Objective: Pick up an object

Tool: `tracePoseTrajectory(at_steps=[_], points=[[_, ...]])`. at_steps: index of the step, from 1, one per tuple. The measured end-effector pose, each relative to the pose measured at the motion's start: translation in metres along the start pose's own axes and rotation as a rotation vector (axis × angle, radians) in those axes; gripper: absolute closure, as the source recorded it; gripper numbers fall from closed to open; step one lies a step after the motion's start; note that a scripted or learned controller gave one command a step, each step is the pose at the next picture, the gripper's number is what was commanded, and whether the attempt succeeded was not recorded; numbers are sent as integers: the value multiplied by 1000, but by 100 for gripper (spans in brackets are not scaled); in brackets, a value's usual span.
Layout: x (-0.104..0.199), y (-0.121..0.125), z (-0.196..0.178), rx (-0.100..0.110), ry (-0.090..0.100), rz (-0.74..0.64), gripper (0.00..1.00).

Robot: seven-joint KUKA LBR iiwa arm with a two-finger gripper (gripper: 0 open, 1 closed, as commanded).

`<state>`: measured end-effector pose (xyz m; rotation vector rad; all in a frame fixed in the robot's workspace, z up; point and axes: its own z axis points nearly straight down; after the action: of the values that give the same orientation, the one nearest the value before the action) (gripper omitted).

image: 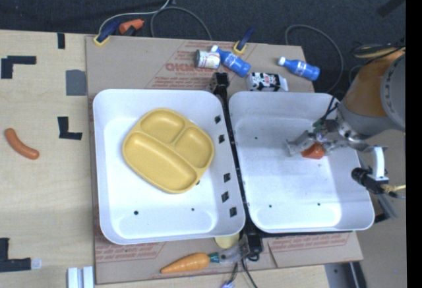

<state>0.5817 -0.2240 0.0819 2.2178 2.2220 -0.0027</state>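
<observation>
Red and small, an object (314, 151) is lying in the right white bin (290, 214), toward its upper right part, right at the tip of the pincer (304, 146). The pincer is reaching in from the right edge of the frame, low over the bin floor; the red object is sitting against its fingers, but whether they are spread or pressed on it I cannot tell. The grey arm (376, 109) with its orange band is occupying the right side of the frame.

The left white bin (112, 214) is holding a yellow divided plate (169, 149), lying flat near the bin's centre.

Outside the bins, on the tabletop (39, 214): two blue and white bottles, one (233, 62) above the seam between the bins, the other (300, 68) above the right bin; a toy carrot (187, 263) at the bottom centre of the frame; a toy sausage (22, 144) at the far left edge; an orange-handled clamp (119, 29) at the upper left of the cardboard sheet (158, 66) beneath the bins.
</observation>
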Motion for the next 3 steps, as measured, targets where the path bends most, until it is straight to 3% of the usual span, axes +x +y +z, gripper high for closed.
tracePoseTrajectory(at_steps=[1,2,3], points=[[0,-74,-6,-10,-3,0,0],[31,6,-5,-7,-3,-3,0],[0,59,-5,-5,1,-1,0]])
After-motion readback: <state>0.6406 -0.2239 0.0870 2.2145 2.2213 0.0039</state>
